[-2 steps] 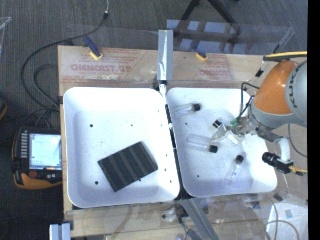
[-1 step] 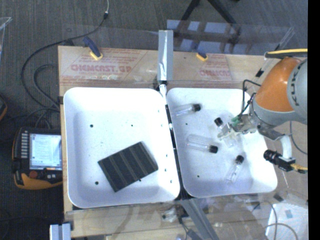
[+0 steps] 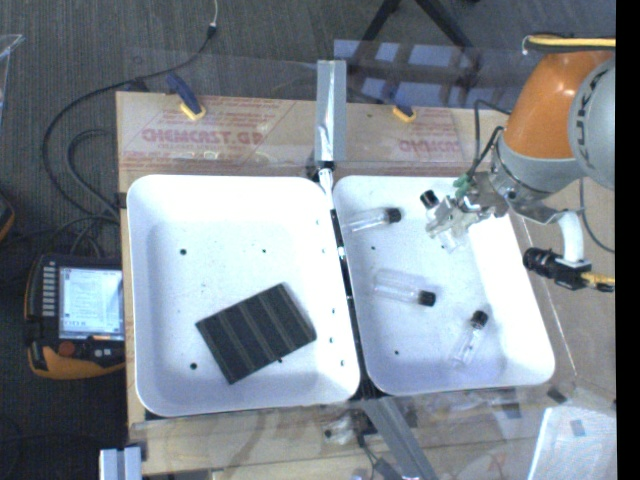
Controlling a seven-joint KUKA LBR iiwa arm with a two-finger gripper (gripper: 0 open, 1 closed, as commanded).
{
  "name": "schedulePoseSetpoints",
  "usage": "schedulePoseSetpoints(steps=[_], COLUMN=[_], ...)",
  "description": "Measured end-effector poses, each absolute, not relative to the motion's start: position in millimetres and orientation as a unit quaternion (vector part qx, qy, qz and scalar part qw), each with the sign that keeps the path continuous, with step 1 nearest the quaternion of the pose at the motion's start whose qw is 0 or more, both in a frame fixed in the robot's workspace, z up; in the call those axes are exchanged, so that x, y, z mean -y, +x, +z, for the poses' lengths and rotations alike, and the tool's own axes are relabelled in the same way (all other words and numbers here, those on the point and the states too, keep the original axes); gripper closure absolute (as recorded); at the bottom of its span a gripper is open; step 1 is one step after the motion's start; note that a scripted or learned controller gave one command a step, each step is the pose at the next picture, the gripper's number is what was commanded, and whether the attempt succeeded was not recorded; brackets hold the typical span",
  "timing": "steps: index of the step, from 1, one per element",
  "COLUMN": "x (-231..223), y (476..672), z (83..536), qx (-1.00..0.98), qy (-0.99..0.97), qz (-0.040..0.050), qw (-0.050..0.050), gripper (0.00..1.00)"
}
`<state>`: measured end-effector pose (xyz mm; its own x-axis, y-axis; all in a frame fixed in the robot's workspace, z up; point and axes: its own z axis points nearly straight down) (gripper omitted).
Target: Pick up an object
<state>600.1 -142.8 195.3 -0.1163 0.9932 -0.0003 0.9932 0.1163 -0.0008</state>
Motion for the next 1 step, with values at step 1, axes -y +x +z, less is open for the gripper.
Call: schedulePoseSetpoints(steps=[1], x=[74.0], y=[661.4], z=[208.5], qx=[0.758], qy=[-0.652], qz=[0.0011], qw=[0.000], gripper=[1.00])
